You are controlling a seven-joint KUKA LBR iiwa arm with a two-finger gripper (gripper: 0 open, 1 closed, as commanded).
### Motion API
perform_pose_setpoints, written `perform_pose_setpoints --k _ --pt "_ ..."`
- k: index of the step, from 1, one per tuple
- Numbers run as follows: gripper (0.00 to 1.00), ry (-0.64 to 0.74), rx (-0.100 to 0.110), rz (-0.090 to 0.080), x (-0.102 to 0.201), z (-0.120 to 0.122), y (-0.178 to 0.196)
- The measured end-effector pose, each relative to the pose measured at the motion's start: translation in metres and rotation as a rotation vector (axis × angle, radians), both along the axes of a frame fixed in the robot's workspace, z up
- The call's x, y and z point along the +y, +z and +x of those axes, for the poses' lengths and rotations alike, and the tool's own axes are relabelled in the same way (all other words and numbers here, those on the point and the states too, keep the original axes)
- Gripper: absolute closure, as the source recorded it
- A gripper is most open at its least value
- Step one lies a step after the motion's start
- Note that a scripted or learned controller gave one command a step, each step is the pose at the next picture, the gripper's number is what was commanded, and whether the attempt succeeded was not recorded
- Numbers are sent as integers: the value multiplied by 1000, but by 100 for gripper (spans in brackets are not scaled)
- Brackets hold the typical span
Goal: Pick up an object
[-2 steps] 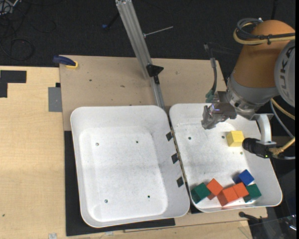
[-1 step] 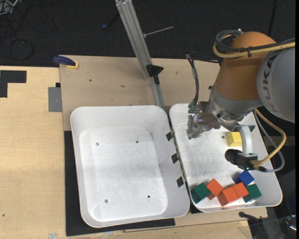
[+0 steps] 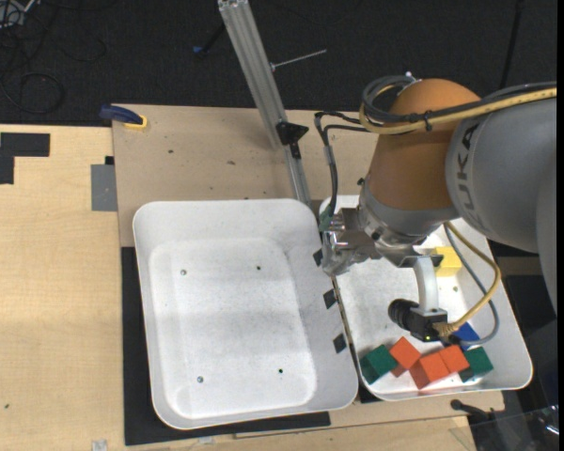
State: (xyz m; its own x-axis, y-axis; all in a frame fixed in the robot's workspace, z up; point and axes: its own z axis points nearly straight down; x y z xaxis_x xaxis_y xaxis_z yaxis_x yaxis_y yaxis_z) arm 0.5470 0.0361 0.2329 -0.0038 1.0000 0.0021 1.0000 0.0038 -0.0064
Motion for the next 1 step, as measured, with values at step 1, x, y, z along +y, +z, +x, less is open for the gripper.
perform_pose_setpoints --k 1 --pt "100 0 0 0 44 -7 1"
